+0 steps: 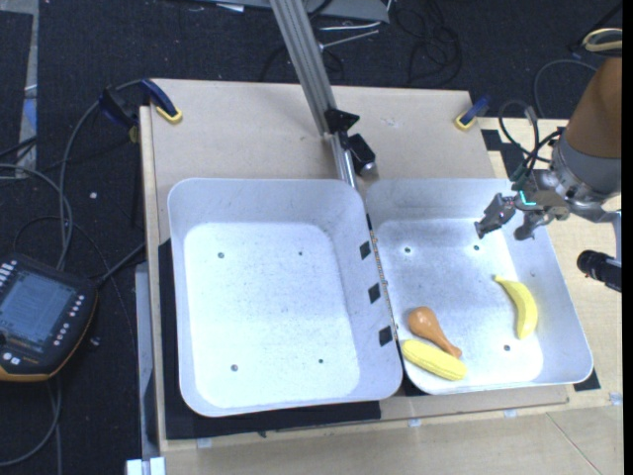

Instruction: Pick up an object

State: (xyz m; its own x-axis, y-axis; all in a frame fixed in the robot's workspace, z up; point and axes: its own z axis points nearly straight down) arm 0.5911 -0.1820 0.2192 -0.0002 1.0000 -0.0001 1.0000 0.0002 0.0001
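Observation:
Three items lie in the right bin (pixel 435 245): a yellow banana (pixel 520 306) near its right wall, an orange pear-shaped gourd (pixel 433 329) toward the front, and a yellow corn-like piece (pixel 432 360) against the front rim. My gripper (pixel 509 216) hangs over the bin's far right part, above and behind the banana, well apart from it. Its dark fingers are spread with nothing between them.
The left bin (pixel 267 295) sits beside the right one, joined by a ridge with black clips (pixel 374 290). A slanted metal pole (pixel 307 57) rises behind the bins. Blue-and-yellow clamps (pixel 158 102) hold the board's back corners. A pendant (pixel 35 310) lies at far left.

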